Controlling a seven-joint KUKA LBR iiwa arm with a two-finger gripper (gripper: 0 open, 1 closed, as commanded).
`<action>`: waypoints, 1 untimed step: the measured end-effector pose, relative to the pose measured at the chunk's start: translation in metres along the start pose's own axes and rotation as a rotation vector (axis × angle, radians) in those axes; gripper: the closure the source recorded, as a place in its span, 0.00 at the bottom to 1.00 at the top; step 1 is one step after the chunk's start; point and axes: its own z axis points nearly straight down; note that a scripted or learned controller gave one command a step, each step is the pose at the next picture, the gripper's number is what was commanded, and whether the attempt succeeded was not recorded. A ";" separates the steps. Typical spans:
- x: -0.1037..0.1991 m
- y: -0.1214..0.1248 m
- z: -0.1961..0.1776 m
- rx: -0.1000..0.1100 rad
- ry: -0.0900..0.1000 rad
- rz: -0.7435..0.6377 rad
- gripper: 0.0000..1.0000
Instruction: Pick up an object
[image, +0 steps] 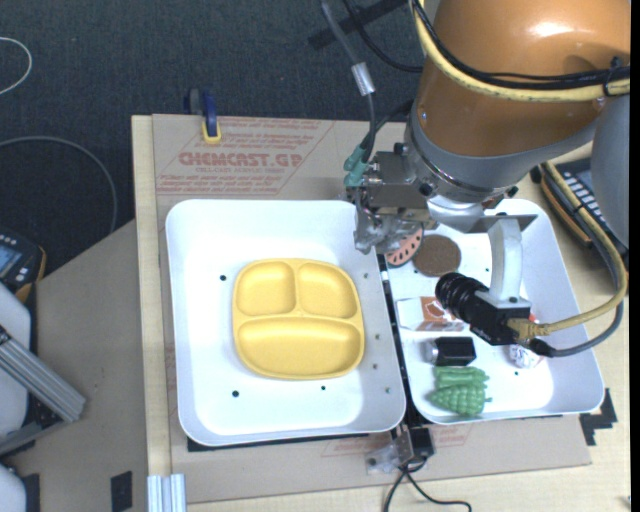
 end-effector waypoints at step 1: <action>0.002 0.000 -0.002 0.012 -0.005 -0.002 1.00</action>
